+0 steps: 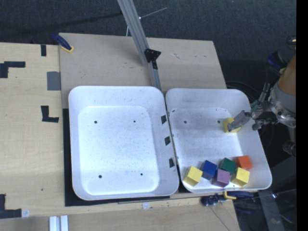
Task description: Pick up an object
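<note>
In the right bin point(202, 105), a small yellow block point(226, 125) lies near the right wall. My gripper point(237, 121) reaches in from the right, and its tip is against that block, partly covering it. Several coloured blocks are clustered at the bin's front edge: a yellow one point(193, 175), a blue one point(209, 169), a green one point(227, 165), a purple one point(223, 176), an orange one point(244, 162) and another yellow one point(242, 176).
The left bin point(115, 143) sits beside the right one, their rims touching in the middle. A grey metal pole point(137, 28) slants across the bench behind the bins. The arm's wrist point(284, 105) hangs over the right bin's outer rim.
</note>
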Controlling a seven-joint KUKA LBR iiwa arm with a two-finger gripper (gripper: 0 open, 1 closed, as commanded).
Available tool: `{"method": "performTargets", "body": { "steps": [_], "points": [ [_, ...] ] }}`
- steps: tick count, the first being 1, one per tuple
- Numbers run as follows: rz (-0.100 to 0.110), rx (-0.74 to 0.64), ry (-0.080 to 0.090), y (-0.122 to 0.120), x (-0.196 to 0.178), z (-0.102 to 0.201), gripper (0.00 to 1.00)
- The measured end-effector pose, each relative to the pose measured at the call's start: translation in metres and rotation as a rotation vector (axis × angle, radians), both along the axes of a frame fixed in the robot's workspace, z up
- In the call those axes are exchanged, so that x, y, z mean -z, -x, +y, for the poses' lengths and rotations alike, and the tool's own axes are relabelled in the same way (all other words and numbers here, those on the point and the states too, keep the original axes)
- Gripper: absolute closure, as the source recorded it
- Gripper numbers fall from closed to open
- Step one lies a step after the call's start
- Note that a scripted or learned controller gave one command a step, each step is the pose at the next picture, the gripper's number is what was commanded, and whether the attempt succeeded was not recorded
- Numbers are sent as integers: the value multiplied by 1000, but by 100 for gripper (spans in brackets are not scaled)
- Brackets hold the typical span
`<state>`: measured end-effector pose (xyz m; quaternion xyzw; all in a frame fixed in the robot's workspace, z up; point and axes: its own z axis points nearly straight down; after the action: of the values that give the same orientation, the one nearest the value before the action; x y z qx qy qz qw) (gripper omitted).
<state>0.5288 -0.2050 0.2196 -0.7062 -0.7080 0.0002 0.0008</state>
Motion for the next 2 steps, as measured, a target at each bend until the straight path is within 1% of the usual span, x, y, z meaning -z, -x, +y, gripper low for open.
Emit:
{"method": "performTargets", "body": {
  "steps": [1,2],
  "points": [
    [0,0,0,0,0,0,0],
    [5,1,0,-2,45,5,0]
  ]
}}
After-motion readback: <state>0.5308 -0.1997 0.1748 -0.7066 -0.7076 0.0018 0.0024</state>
